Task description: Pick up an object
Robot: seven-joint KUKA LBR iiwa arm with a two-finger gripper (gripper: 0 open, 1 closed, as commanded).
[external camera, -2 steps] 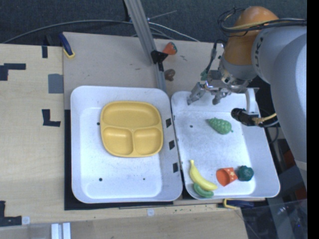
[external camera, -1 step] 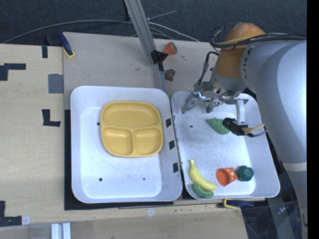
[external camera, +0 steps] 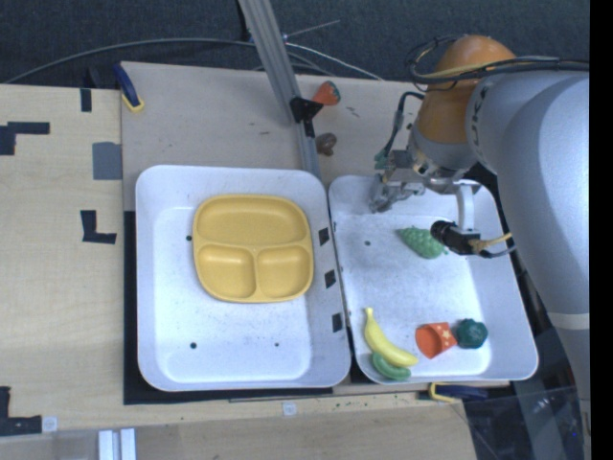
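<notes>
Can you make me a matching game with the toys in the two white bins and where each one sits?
Things:
1. yellow divided plate
2. banana
3. light green bumpy toy
4. gripper

Places:
A. near the front edge of the right bin
B. in the left bin
C. over the back left corner of the right bin
D. in the middle of the right bin, toward the back

Pairs: 1-B, 2-A, 3-D, 4-C
</notes>
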